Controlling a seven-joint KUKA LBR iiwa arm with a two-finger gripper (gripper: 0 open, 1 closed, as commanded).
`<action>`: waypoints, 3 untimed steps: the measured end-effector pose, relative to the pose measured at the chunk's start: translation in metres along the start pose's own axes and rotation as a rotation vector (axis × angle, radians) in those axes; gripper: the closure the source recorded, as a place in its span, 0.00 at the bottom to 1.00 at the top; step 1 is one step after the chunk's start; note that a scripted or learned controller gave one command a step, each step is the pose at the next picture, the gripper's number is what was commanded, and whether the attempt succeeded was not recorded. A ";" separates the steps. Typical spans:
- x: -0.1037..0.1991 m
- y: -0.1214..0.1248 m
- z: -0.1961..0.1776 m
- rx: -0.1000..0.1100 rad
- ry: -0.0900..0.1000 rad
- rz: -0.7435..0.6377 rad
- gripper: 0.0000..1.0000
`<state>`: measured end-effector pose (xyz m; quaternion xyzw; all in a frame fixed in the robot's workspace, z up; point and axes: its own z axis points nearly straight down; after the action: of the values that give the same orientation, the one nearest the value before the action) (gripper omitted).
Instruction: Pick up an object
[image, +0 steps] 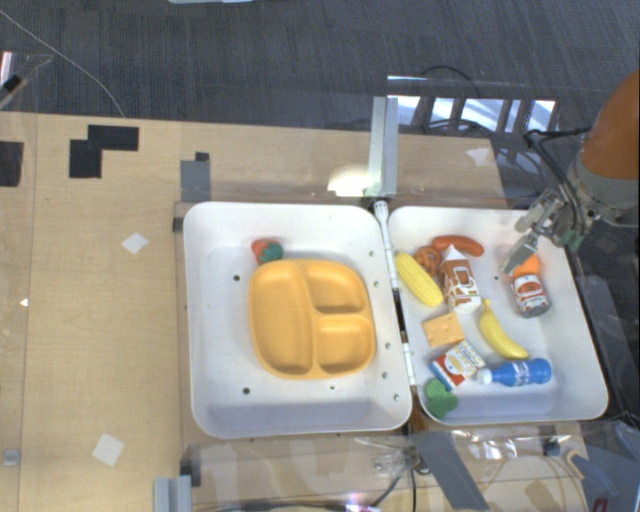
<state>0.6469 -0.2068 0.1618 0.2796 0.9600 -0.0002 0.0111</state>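
Observation:
My gripper (522, 243) hangs over the back right part of the right bin (590, 380), its fingers open with nothing between them. Just below it stands a small red-labelled jar with an orange cap (530, 292). Other items lie in this bin: a corn cob (418, 278), a red sausage (456, 244), a brown-and-white carton (460, 281), a tan cracker square (443, 329), a banana (498, 335), a blue bottle (519, 373), a small red-and-white carton (458, 364) and a green piece (441, 398).
The left bin (215, 390) bears a yellow divided tray (308, 318) and a small orange-and-green item (266, 250) behind it. A metal post (384, 140) rises at the back between the bins. The arm's orange band (612, 140) sits at the right edge.

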 end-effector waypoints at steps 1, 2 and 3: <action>0.020 0.014 0.052 0.002 0.008 0.110 0.00; 0.030 0.067 0.072 0.015 0.014 0.151 0.00; 0.043 0.059 0.073 0.003 0.012 0.257 0.00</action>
<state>0.6435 -0.1347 0.0880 0.4004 0.9163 0.0013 0.0050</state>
